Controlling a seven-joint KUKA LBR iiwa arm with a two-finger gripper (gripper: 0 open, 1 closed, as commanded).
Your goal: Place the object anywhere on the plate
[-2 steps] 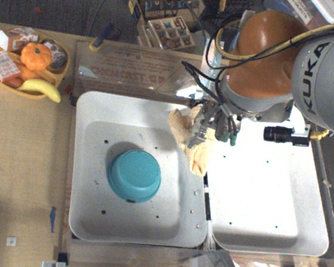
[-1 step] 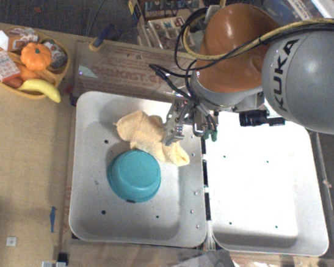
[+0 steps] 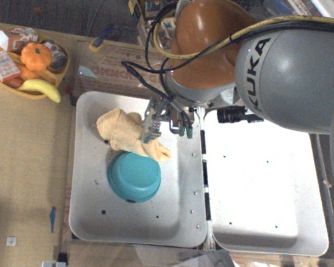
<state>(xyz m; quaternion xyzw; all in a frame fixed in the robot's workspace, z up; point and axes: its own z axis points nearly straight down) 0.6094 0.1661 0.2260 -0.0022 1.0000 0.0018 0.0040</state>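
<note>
We saw the gripper [image 3: 153,129] down on the cloth [image 3: 121,131] beside the teal plate [image 3: 135,177] in the left bin [image 3: 82,167] — couldn't tell its opening. Limp cloth could've slipped free mid-lift.

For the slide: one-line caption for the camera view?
End effector over a tan cloth beside a teal plate in the left bin.
</note>
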